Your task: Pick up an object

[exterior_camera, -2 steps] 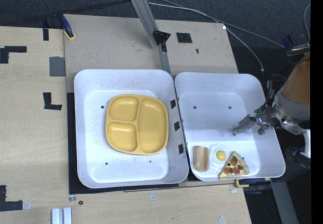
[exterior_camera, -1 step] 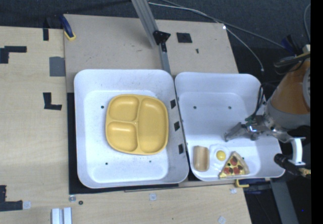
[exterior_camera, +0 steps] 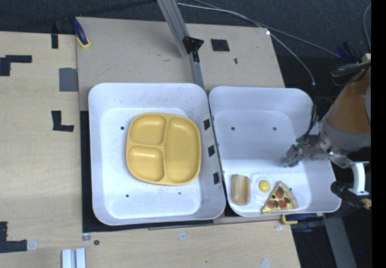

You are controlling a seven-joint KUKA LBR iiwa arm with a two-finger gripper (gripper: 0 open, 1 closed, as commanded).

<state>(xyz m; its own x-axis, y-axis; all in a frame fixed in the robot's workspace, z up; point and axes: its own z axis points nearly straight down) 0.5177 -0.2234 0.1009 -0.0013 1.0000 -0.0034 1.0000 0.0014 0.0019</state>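
Yellow three-compartment plastic plate (exterior_camera: 163,148) is lying in the left white bin (exterior_camera: 108,140). Right white bin (exterior_camera: 253,116) is holding a tan bread-like piece (exterior_camera: 240,189), a fried-egg toy (exterior_camera: 263,186) and a pizza-slice toy (exterior_camera: 280,198) along its near edge. Grey two-finger gripper (exterior_camera: 294,156) is hovering above them, gripping nothing; opening width unclear.

- The arm (exterior_camera: 353,110) is cut off at the right side, so most of it is out of sight.
- The gripper (exterior_camera: 294,157) looks blurry, and its tips are too small to make out.
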